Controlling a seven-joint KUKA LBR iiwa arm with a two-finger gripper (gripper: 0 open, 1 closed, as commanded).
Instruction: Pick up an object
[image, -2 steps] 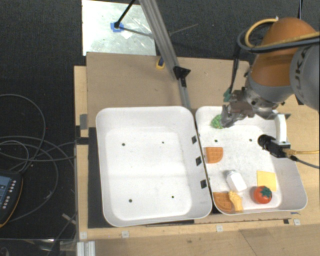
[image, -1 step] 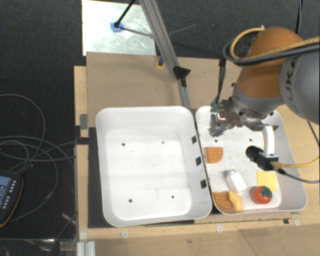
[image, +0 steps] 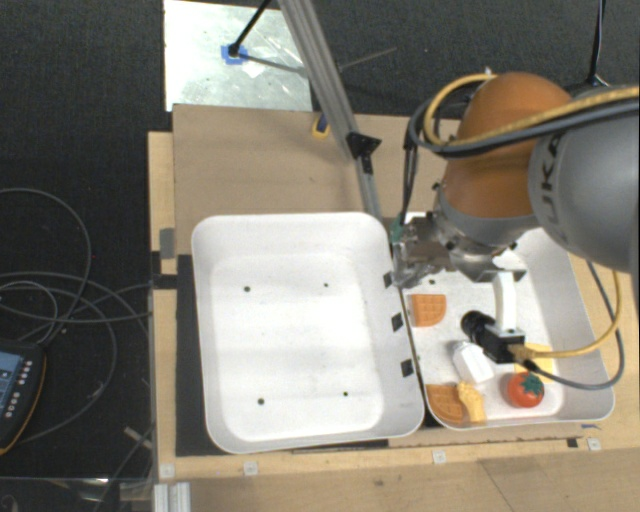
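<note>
The gripper (image: 415, 262), grip state I cannot tell, should drop squarely on the waffle piece (image: 428, 309), perhaps at its five o'clock.

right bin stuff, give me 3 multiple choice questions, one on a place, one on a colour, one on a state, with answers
1. Where does the tomato-like toy lie?
A. near corner of the right bin
B. middle of the left bin
C. on the bench outside the bins

2. What colour is the waffle-like piece below the tool?
A. blue
B. orange
C. green

3. How does the tool stand?
A. low over the right bin's left edge
B. over the left bin's far left corner
C. off the bench over the floor

Answers: 1 A, it sits by the bin's near rim. 2 B, it is orange with a grid pattern. 3 A, it hangs by the divide between the bins.
</note>
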